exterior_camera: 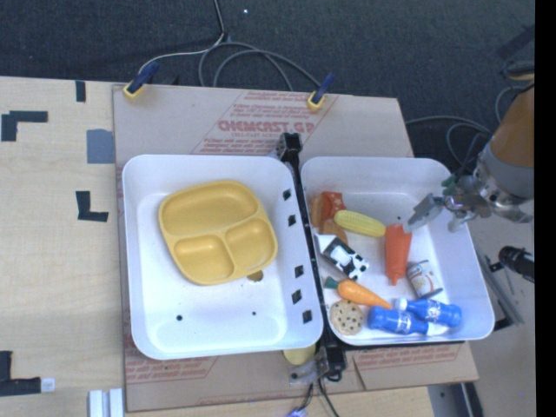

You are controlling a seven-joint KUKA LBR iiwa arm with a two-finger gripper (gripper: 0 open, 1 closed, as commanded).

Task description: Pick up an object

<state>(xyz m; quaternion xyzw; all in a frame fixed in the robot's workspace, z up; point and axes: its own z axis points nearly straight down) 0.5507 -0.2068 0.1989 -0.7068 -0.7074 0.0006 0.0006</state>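
I see the big yellow plate (219,230) in the left bin (143,259), the toys in the right bin (458,252), and my gripper (441,208) open wide, holding nothing, so I'd go straight down over the orange bottle (397,252).

arm (521,137): cut off by the right edge of the frame, only the wrist part showing
tool (439,208): small and blurred, finger state cannot be told
small brown thing (254,276): mostly hidden under the lower right rim of the yellow plate (217,230)
small can (422,278): label too small to read
yellow thing (298,354): below the bins at bottom centre, largely hidden by the bin rim (217,353)
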